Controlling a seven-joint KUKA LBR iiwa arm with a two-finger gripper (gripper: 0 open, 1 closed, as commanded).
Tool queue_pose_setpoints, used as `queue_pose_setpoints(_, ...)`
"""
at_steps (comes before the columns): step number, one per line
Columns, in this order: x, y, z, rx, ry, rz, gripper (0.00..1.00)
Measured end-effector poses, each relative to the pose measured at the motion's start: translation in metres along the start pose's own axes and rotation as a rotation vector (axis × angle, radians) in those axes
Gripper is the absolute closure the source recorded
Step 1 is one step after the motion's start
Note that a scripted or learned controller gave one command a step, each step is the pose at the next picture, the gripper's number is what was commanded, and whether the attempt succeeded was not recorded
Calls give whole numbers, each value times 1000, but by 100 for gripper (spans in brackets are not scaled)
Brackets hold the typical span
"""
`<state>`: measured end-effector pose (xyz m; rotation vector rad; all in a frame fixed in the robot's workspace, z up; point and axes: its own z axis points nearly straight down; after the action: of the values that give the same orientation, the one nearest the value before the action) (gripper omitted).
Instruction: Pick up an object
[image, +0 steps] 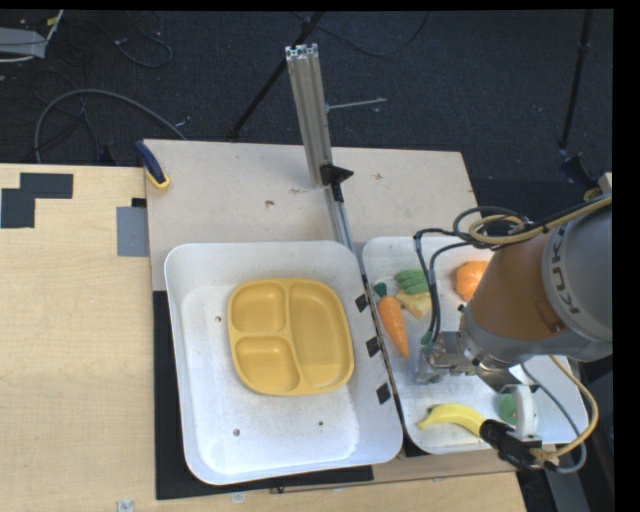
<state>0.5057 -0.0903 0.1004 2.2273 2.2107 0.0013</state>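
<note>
The arm (545, 290) reaches in from the right and hangs low over the right bin (565, 400), its grey wrist and orange band covering much of it. The gripper (432, 368) pokes out at the arm's left end, down near the bin floor, but it's small and shadowed here, so whether it is released or clenched, I cannot tell, and nothing can be seen held in it. Just up and left of it lies the carrot (393, 325), close by, contact unclear. Above that, a green and yellow toy (411, 292). Below the gripper, the banana (453, 418) rests on the bin floor, apart from it. An orange fruit (470, 279) peeks out above the arm. Well to the left, the other bin (200, 420) carries a yellow tray (291, 335) with 3 compartments.
</note>
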Motion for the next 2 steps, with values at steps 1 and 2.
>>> queue_pose_setpoints(1, 0, -2, -41, 4, 3, -6, 100)
queue_pose_setpoints(2, -6, 7, -90, 2, 2, -7, 100)
